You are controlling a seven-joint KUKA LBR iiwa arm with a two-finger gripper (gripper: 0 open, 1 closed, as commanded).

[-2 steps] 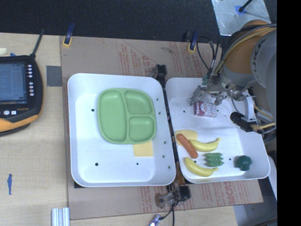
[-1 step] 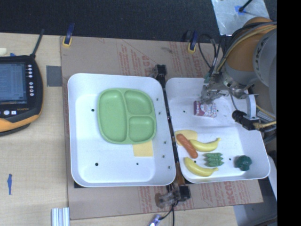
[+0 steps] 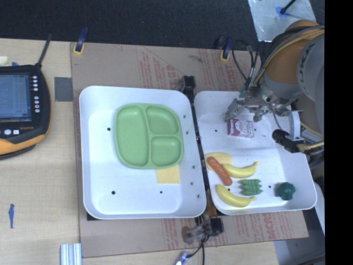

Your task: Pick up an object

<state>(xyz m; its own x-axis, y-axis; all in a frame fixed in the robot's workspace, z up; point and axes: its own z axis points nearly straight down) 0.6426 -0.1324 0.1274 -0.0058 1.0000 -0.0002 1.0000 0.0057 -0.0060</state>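
In the right bin (image 3: 295,164), a small white and maroon carton (image 3: 241,128) stands near the back. My gripper (image 3: 244,113) hangs just above the carton's top. It is open, with one finger to each side, and nothing is held between the fingers. Nearer the front of that bin lie an orange carrot (image 3: 219,171), two yellow bananas (image 3: 241,170) (image 3: 234,196), a green pod vegetable (image 3: 250,187) and a dark green broccoli (image 3: 285,190).
The left bin (image 3: 99,192) holds a green divided plate (image 3: 148,135) and a flat yellow slice (image 3: 167,175). A teach pendant (image 3: 19,106) lies on the bench at far left. Clamps and cables (image 3: 240,59) sit behind the right bin.
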